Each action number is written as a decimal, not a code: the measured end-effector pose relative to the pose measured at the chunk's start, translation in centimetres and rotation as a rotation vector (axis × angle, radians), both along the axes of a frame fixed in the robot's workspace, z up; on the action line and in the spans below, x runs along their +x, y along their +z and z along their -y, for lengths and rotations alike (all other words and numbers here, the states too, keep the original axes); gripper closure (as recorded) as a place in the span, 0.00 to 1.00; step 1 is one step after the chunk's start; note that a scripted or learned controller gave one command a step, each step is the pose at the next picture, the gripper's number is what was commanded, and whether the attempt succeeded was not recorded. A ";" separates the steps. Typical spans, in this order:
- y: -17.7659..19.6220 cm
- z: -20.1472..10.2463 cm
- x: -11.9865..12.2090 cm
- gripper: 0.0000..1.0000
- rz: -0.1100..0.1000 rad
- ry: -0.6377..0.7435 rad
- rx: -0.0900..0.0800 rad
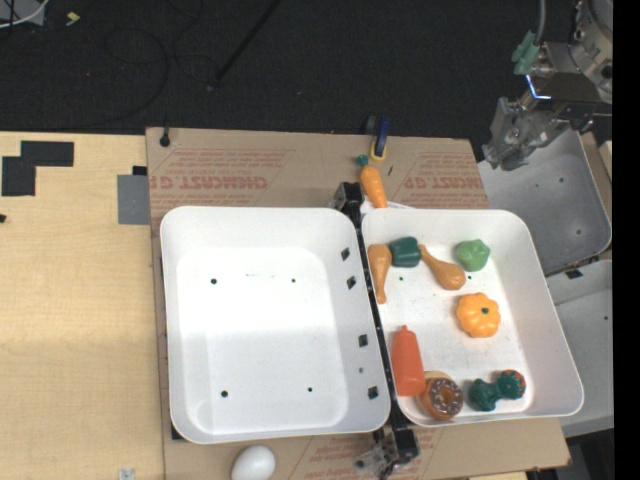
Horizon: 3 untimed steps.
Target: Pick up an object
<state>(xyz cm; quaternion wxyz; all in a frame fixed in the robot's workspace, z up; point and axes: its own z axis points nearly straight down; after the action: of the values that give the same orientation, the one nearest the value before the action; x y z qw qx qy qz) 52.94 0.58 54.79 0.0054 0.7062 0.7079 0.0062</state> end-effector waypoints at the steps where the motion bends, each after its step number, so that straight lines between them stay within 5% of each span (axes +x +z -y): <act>1: -11.5 3.4 -5.7 1.00 -0.032 -0.007 -0.002; 2: -14.1 6.9 -5.4 1.00 -0.022 -0.006 -0.002; 3: -0.2 4.8 -5.3 1.00 -0.003 0.001 -0.002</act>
<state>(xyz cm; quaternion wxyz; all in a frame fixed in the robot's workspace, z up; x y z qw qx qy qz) 47.63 -4.17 54.58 0.0049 0.7057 0.7085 0.0045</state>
